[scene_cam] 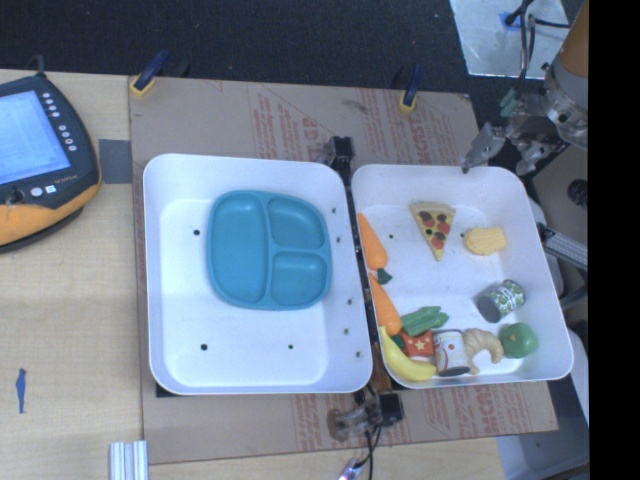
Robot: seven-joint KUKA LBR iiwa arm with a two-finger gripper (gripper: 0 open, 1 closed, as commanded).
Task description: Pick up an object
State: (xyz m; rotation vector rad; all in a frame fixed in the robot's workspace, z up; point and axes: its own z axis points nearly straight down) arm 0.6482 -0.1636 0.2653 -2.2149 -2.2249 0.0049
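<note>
At the near edge of the right bin [545, 268], toy food is packed tight: a banana [402, 361] along the near-left corner, a small red-and-white piece [420, 344] and a can-like item [452, 353] beside it, a beige piece [484, 343] and a green lime-like ball [518, 340] toward the right. A grasp here risks pinching two things at once or nudging neighbours aside, since they touch or nearly touch.

A little farther, green beans [424, 319] lie against two carrots [374, 268] that hug the left wall; that wall could block a finger. A grey-green can [500, 299] lies alone near the right side and might roll.

Farther still, a pizza slice [433, 227] and a yellow lump [484, 240] lie apart from the rest; the flat slice may slip a pinch.

The left bin [170, 268] holds a teal divided plate [268, 248].

The gripper [497, 140] hovers over the far rim of the right bin, holding nothing; I cannot tell how its fingers stand. Descending from there, it could strike the rim.
</note>
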